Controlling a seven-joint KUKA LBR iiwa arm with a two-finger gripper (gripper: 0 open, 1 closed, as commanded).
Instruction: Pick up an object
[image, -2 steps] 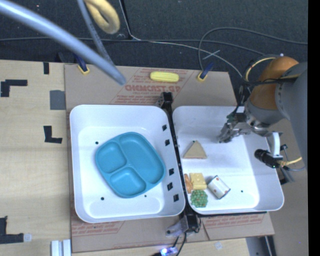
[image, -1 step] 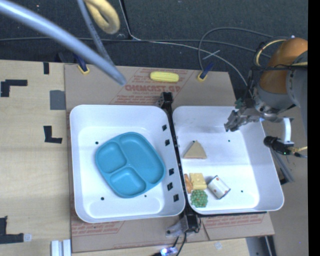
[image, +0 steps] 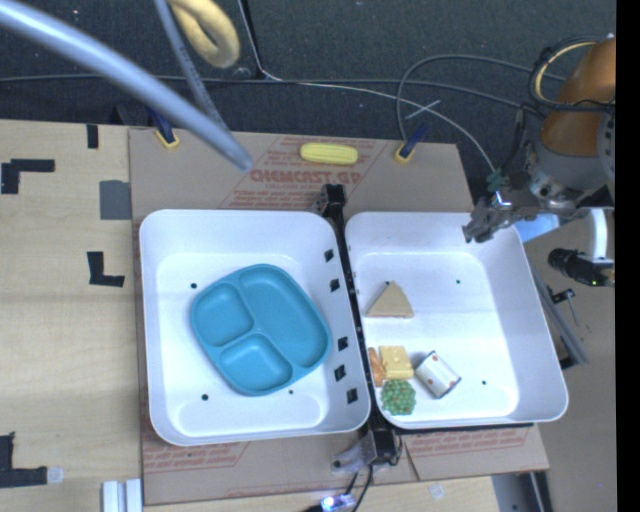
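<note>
The right bin (image: 520, 300) holds a tan wedge of bread (image: 390, 301), a yellow cheese block (image: 395, 361) beside an orange carrot piece (image: 375, 364), a green broccoli floret (image: 399, 398) and a small white can (image: 436, 373). My gripper (image: 482, 226) hangs over the bin's top right corner, well above and to the right of the food. Nothing shows between its dark fingers.
The left bin (image: 165, 300) carries a blue divided plate (image: 259, 328). A yellow banana-like toy (image: 328, 153) lies on the cardboard behind the bins. Cables loop across the back, and a grey pole slants in from the top left.
</note>
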